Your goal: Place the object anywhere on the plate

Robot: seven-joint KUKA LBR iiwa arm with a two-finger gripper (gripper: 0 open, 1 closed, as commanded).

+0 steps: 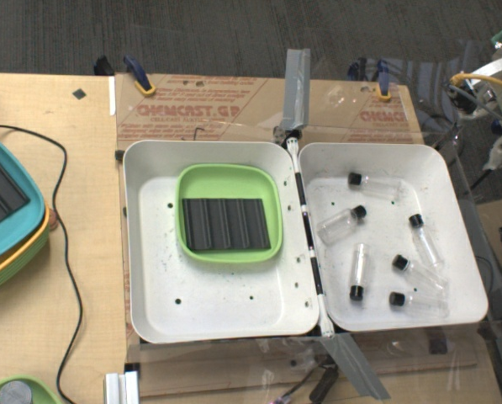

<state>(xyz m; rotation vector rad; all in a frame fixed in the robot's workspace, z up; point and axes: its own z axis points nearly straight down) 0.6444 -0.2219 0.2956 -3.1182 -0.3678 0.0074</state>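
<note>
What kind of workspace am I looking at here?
Likely a lab test bench for pick-and-place: two white bins clamped over cardboard, a green plate in the left bin, clear capped vials in the right.

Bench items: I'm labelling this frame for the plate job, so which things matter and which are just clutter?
Belongs to the job:
- green plate in the left bin
- clear vials with black caps in the right bin

Just lying about:
- teal trays
- black cable
- blue clamps
</note>
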